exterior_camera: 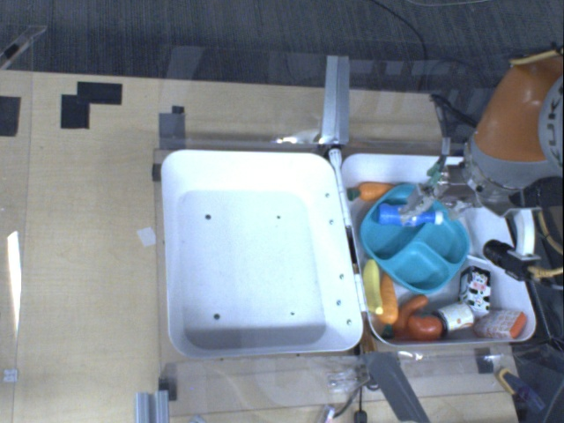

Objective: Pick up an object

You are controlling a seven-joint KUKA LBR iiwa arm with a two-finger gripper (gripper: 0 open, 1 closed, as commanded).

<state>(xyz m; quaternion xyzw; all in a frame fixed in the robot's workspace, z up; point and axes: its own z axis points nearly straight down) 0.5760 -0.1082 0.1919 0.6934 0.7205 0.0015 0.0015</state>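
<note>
A wooden bench (79,263) carries two shallow white bins side by side. The left bin (256,254) lies well to the left of the gripper. The right bin (527,300) sits under the gripper and is crowded with small objects. A teal divided bowl (416,254) lies directly below and slightly left of the gripper. An orange carrot-like piece (374,191) sits just left of it, at the bowl's far edge. Nearer the camera, a yellow banana-like piece (373,285) and a red object (425,326) lie well below the gripper. The gripper (426,203) hangs over the bowl's upper rim, beside a small blue object (425,218); whether it is gripping anything cannot be told. The grey arm (520,122) with its orange band extends to the right.
</note>
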